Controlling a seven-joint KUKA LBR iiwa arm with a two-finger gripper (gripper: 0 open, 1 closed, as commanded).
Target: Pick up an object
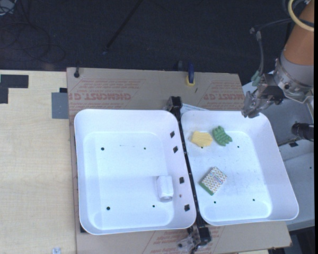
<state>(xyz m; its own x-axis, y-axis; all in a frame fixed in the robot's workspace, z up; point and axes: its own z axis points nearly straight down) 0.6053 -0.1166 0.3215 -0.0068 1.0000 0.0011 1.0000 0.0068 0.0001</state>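
Observation:
The right bin (278, 157) holds a yellow piece (202, 138), a green ridged piece (221, 135) beside it, and a patterned green-edged packet (213, 180) nearer the front. A white cylinder (165, 187) lies in the left bin (85, 157) near its front right. My gripper (251, 109) hangs over the back right corner of the right bin, up and right of the green piece, with nothing seen between its fingers.
A black divider with clips (181, 157) runs between the two bins. A brown cardboard sheet (127, 91) lies under them. Cables and a blue and yellow clamp (190, 75) sit at the back edge.

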